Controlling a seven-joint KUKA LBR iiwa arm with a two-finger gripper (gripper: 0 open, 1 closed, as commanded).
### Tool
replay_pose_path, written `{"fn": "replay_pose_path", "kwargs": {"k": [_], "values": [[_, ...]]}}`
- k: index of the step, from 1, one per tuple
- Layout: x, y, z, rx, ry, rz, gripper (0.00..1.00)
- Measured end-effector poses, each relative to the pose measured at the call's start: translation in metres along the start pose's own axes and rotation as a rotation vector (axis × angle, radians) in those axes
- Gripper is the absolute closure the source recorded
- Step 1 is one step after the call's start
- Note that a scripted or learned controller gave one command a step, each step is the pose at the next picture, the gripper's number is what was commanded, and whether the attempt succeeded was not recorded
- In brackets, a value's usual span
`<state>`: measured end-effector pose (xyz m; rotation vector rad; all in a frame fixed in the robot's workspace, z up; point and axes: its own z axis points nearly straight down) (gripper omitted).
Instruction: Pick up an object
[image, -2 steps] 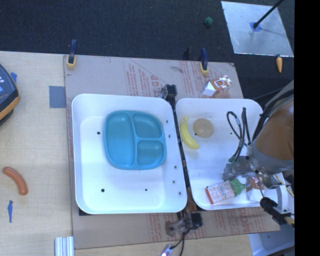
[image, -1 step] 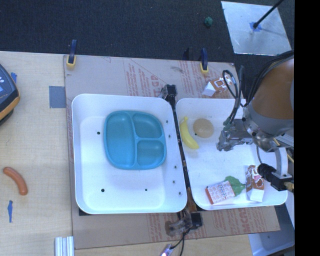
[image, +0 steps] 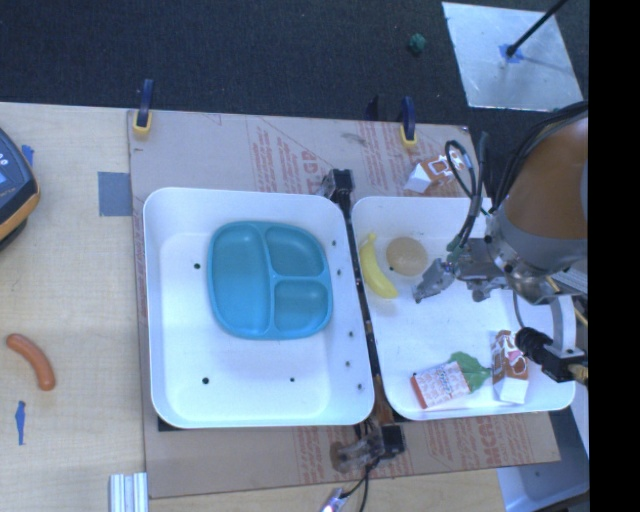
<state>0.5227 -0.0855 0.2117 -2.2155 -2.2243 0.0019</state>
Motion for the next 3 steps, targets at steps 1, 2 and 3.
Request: {"fn": "replay_pose_path", "kwargs": {"k": [1, 2, 3], "values": [[-0.012, 0.044, 0.105, 0.004, -0.001, -0.001, 0.00], [-0.022, 0.130, 0.118, -0.004, -0.001, -0.001, 0.00], [-0.015, 0.135, 0.118, -0.003, -0.002, 0.000, 0.00]]}}
